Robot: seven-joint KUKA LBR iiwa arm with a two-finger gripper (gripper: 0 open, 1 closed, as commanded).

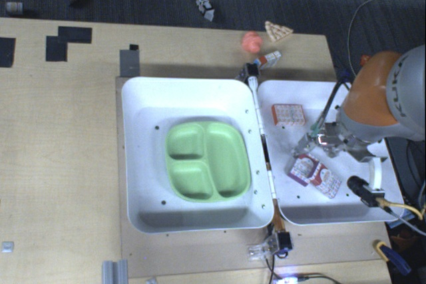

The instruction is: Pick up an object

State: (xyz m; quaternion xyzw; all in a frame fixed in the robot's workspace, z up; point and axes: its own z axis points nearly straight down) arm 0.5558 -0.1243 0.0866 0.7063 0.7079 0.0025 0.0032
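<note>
Camera view showed us a red-and-white packet (313, 173) lying flat in the right bin (333, 217), about midway across it and somewhat toward the near wall; we took it as the likeliest thing to pick. The gripper (318, 141) hung close over the packet's far end, but we could not tell whether it touched the packet, how far open it was, or whether it had hold of anything. We judged the step in hand to be the approach onto the packet, with the lift not yet done. The next move, as we judged it, called for the gripper to centre over the packet, come down square and close across its narrower side, since a flat packet offers little to grip from above. A small box (287, 114) lay farther back in the same bin, apart from the packet and nearer the wall shared with the left bin (143, 143). Bare floor showed between the packet and that shared wall, and a strip before the near wall, so we judged there was room to shift without striking an edge; the arm filled the bin's right side. The left bin held a green tray (206, 159). A pink ball (251, 42) sat on the bench (60, 163) beyond the far rims.
</note>
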